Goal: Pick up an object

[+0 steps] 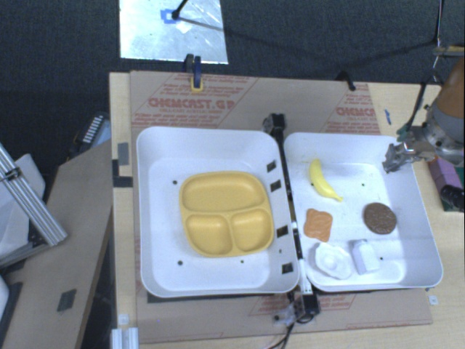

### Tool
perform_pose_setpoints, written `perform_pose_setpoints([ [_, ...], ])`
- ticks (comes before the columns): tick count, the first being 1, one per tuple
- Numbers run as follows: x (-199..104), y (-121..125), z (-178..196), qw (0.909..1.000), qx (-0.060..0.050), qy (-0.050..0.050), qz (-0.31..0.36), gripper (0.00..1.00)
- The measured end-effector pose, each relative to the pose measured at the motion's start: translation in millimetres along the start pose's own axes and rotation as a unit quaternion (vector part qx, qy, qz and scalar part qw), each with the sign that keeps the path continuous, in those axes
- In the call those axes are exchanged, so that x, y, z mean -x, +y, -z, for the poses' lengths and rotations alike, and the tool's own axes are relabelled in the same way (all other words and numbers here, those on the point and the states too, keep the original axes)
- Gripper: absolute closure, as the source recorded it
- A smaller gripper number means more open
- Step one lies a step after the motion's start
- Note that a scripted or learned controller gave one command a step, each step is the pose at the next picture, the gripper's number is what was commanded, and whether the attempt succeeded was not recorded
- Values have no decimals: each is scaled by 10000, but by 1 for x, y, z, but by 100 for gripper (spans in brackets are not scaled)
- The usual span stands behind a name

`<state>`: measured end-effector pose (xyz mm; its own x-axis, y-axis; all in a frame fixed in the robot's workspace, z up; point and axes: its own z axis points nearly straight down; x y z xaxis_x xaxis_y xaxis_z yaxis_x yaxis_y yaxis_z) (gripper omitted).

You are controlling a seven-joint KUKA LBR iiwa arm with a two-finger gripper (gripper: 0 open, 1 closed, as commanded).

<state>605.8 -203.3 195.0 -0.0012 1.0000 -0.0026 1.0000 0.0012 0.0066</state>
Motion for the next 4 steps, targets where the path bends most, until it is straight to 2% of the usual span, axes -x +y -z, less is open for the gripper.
perform_pose_setpoints([
  [2, 1, 10, 100, 10000, 4, 0, 16, 100],
  [3, -46, 20, 87, 10000, -18, 14, 37, 100],
  [4, -104, 21, 89, 10000, -22, 18, 44, 100],
])
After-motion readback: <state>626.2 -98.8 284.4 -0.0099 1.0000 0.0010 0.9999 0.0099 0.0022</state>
